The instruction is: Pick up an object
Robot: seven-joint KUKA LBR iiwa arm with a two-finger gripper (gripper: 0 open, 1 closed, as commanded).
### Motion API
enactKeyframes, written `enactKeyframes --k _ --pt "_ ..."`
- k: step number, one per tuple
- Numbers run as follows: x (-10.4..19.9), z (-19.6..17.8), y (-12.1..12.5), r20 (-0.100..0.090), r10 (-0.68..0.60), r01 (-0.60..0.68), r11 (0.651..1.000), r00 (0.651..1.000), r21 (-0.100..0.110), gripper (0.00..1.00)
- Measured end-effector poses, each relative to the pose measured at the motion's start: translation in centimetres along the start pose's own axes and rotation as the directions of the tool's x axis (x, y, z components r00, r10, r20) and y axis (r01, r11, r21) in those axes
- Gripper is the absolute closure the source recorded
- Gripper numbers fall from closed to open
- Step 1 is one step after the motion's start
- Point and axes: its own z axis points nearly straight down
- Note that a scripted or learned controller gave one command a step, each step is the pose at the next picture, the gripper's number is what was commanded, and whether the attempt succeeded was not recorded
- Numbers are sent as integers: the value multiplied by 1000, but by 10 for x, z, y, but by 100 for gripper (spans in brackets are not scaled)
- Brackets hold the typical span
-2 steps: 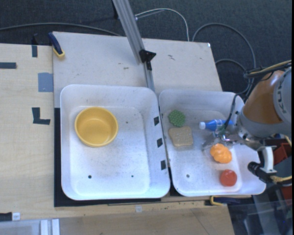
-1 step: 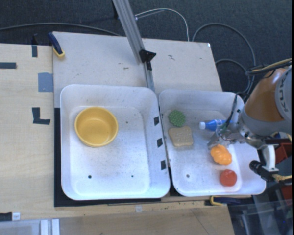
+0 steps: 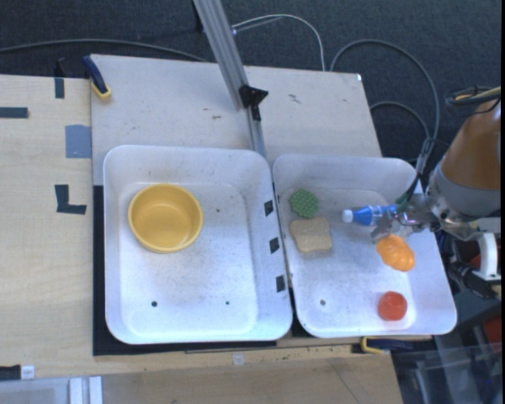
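Blue-capped bottle point(image 3: 369, 215) lies flat, long axis sideways, toward the hand point(image 3: 404, 218).

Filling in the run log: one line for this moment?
arm over right bin | gripper by blue bottle | orange object beside | grasp unconfirmed

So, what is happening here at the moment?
A robot arm reaches in from the right over the right bin. Its gripper is next to a blue and white bottle and just above an orange object. I cannot tell if it holds anything. The same bin has a green ball, a tan sponge and a red ball. A yellow bowl sits in the left bin.
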Motion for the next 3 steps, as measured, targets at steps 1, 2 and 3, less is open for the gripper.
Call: enactKeyframes --k 1,2,3 --pt "0 -41 1 0 0 0 1000 1000 1 100" --pt "61 -40 18 -4 -7 7 1000 1000 5 100" --pt "114 -53 23 -3 -6 6 1000 1000 4 100"
